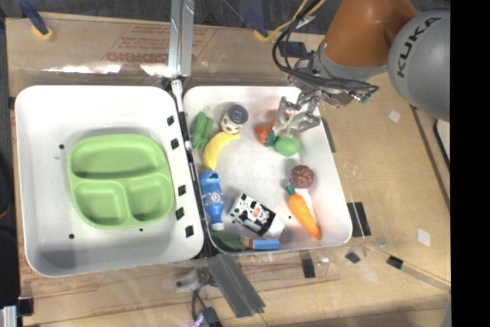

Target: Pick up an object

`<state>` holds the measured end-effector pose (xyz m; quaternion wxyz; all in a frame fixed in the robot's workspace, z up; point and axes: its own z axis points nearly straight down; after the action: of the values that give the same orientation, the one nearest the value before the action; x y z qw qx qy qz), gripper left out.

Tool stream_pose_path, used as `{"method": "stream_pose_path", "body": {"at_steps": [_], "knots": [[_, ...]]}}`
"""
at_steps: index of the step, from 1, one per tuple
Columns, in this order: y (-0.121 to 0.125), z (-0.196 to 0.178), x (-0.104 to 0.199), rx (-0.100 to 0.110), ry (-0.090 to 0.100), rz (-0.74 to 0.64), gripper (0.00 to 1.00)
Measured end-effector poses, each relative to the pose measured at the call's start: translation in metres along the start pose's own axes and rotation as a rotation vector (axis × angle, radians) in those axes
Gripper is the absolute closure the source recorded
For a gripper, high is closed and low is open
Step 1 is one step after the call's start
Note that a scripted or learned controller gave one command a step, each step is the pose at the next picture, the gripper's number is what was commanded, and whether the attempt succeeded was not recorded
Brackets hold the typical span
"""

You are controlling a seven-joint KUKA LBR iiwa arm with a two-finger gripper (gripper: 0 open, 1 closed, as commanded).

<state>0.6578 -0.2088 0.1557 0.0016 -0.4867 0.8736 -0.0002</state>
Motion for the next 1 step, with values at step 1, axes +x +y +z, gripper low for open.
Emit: {"method": "stream_pose_path", "body": {"at_steps": [1], "knots": [[-0.0001, -0.0041, -0.0014, 0.002, -0.001, -0.434, 1.0]]}}
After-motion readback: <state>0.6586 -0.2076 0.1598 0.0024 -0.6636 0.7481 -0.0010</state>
